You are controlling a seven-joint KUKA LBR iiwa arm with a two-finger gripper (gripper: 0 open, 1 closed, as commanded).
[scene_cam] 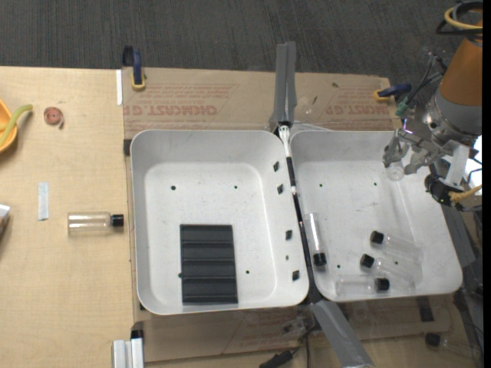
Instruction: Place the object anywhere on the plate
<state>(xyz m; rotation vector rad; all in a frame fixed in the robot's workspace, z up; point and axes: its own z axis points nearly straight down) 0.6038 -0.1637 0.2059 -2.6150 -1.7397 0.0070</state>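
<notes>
A black ridged plate (207, 264) lies flat in the near part of the left bin (153, 205). Several clear vials with black caps lie in the right bin (345, 198): one along its left wall (314, 236), one near the right wall (397, 245), and two toward the near edge (367, 261) (360, 286). My gripper (403, 158) hangs over the far right corner of the right bin, well away from the plate. A faint clear shape (393, 172) shows just below it; what it is I cannot make out.
A metal divider (285, 90) runs between the bins. On the wooden bench to the left lie another clear vial (92, 221), a small white strip (43, 202), a pink disc (52, 115) and a yellow object (6, 125). Clamps (132, 66) (391, 93) hold the cardboard.
</notes>
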